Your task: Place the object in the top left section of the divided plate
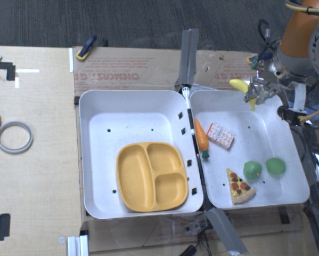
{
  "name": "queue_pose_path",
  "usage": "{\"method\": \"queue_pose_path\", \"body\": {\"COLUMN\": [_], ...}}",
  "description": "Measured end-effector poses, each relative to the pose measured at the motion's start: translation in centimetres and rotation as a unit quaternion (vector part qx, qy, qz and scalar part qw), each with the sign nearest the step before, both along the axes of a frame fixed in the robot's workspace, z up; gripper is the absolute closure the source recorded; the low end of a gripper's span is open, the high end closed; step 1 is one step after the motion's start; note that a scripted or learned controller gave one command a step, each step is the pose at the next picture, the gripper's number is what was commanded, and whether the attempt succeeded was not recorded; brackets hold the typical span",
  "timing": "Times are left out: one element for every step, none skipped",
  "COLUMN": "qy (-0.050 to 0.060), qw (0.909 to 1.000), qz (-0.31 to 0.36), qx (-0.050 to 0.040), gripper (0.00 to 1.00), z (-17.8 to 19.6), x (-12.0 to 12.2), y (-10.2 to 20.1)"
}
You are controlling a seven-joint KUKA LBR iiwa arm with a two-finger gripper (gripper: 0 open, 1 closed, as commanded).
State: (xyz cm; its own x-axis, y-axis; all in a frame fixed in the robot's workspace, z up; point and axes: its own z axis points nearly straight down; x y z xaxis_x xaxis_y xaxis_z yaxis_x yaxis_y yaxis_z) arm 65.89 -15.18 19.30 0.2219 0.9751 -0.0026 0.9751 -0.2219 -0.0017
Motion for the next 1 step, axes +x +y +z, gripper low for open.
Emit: {"method": "queue_pose_path", "body": {"qy": [0.0], "qw": [0.9926], "qz": [-0.122], "qx": [-0.0001], "gripper": [1.0], "z": [8.29], "x": [-0.04], "y": [4.63]}}
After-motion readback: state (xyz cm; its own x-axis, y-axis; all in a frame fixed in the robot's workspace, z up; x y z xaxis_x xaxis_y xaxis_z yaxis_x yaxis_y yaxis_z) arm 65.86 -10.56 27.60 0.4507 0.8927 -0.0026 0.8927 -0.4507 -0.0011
